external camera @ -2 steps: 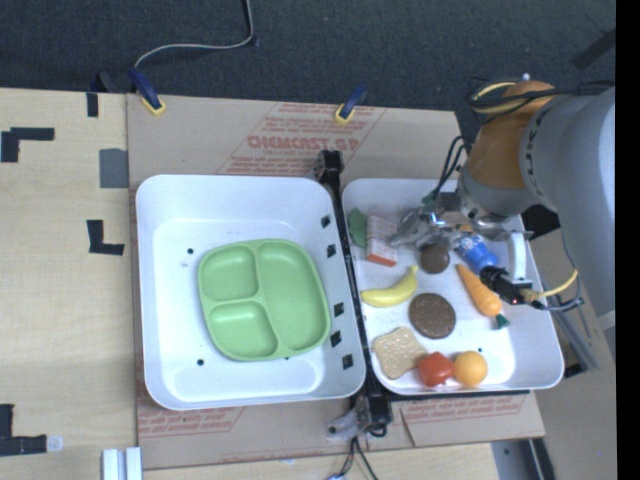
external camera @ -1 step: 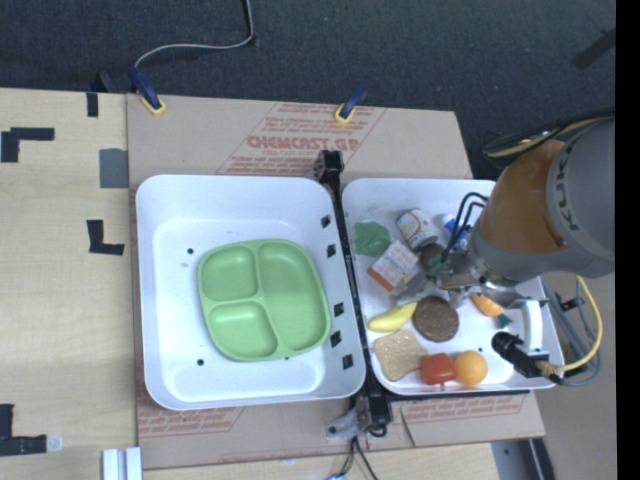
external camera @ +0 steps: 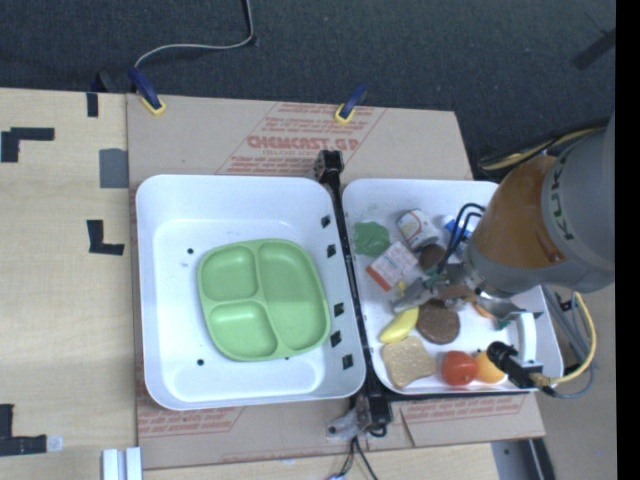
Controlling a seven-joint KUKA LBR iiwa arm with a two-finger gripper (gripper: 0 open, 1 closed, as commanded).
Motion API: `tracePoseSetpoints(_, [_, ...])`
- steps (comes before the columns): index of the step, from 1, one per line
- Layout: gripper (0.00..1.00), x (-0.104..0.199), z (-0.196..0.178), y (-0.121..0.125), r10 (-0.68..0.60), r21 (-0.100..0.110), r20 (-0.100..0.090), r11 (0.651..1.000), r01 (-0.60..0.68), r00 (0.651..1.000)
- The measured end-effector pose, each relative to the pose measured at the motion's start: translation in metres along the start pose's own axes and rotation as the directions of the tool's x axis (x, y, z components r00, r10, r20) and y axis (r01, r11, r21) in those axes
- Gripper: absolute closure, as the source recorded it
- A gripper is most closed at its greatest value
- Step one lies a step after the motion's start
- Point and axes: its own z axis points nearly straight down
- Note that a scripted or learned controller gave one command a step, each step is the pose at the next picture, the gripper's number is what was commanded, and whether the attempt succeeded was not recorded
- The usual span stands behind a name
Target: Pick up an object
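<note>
One robot arm, grey with an orange band, reaches in from the right and hangs low over the right bin. Its end effector sits down among the clutter near the bin's middle, and the wrist hides it, so whether it is apart, together or clamped on anything cannot be told. It appears placed to try for one of the small items packed there.

Just beside it lies a dark brown round disc, with a yellow banana-like piece to the disc's left. Below them, a slice of toast rests near the front wall, next to a red tomato and an orange piece. Farther back are a green lump, a red and white packet and a small can. These things crowd together, some touching, so a clean grasp of one alone looks hard.

The left bin holds a green divided plate lying flat, well apart from the arm. Both bins sit on a cardboard sheet on the tabletop.
</note>
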Motion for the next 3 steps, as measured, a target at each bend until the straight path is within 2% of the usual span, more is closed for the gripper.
tracePoseSetpoints(1, [0.0, 0.021, 0.0, -0.029, 0.002, 0.0, 0.001, 1.0, -0.002, 1.0])
tracePoseSetpoints(2, [1.0, 0.022, -0.01, -0.029, 0.002, 0.002, -0.002, 1.0, -0.002, 1.0])
tracePoseSetpoints(3, [1.0, 0.089, -0.094, 0.048, -0.001, 0.018, -0.007, 1.0, 0.001, 1.0])
